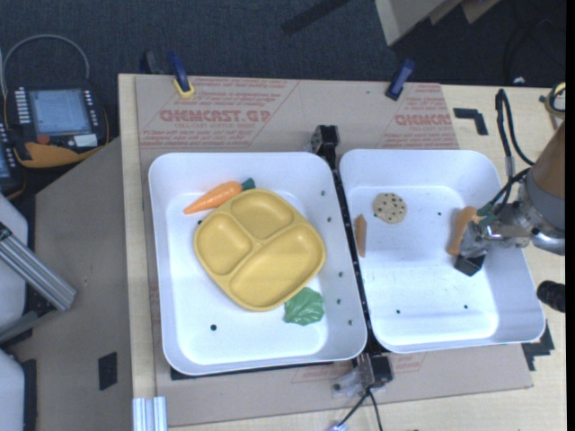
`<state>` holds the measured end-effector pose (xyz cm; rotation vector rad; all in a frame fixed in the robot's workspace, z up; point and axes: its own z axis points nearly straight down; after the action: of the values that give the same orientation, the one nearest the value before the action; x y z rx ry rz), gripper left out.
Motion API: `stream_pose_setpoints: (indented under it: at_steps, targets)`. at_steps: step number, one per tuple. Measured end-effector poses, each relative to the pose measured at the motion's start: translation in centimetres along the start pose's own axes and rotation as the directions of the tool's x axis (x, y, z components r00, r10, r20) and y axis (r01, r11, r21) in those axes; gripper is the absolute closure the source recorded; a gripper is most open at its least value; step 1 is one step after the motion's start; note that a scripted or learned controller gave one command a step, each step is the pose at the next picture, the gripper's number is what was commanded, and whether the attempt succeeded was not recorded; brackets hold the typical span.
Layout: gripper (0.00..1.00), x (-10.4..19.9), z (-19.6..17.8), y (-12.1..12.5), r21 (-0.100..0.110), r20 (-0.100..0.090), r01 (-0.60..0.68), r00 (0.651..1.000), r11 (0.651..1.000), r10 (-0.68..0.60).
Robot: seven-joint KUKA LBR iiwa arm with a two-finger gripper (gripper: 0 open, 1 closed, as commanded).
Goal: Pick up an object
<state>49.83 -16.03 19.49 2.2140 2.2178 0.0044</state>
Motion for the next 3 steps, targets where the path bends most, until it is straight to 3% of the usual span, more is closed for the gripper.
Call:
stream_pose_setpoints:
  at_steps: [1,2,3]
  targets:
    - [1.0,0.0,-2.7,0.2,0.002,-0.001,0.0,1.0,1.0,0.0]
    - [1.0,4.6,-2.6,0.8,0.008,-0.006,0.004,1.0,1.0,-0.004]
    - [1.0,10.4,-2.2,3.2,0.005,-0.005,0.006,1.0,1.0,-0.006]
